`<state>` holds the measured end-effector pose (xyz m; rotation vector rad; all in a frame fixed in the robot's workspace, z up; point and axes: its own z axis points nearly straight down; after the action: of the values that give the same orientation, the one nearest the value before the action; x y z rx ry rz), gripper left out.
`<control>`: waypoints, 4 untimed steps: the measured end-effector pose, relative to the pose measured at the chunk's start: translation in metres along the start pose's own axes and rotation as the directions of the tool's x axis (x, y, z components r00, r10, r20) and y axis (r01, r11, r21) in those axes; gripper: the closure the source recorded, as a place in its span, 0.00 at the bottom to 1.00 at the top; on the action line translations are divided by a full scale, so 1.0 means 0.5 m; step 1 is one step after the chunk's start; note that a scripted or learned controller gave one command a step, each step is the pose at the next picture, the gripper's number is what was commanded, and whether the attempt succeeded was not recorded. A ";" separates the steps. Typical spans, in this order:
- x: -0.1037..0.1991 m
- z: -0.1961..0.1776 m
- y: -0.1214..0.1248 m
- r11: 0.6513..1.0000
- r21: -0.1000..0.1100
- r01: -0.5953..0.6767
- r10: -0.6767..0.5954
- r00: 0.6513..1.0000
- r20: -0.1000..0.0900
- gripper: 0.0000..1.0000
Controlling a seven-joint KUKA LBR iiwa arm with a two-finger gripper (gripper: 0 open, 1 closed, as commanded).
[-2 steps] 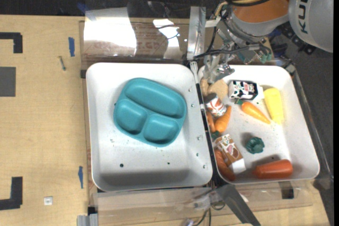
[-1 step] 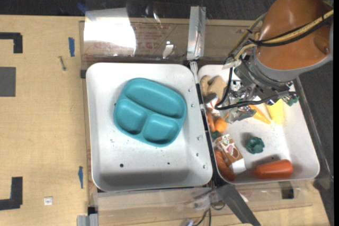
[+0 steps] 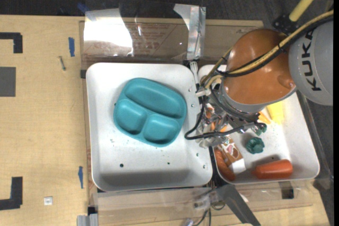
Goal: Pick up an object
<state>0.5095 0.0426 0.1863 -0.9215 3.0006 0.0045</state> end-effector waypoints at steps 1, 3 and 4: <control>0.068 -0.120 -0.197 0.997 0.010 0.079 -0.079 0.997 0.004 1.00; 0.015 -0.165 -0.282 0.989 0.011 -0.148 0.147 0.989 0.010 1.00; 0.125 0.065 -0.238 0.984 -0.003 -0.175 0.175 0.984 -0.007 1.00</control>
<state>0.5246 -0.0907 0.1532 -0.6553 3.0775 0.0066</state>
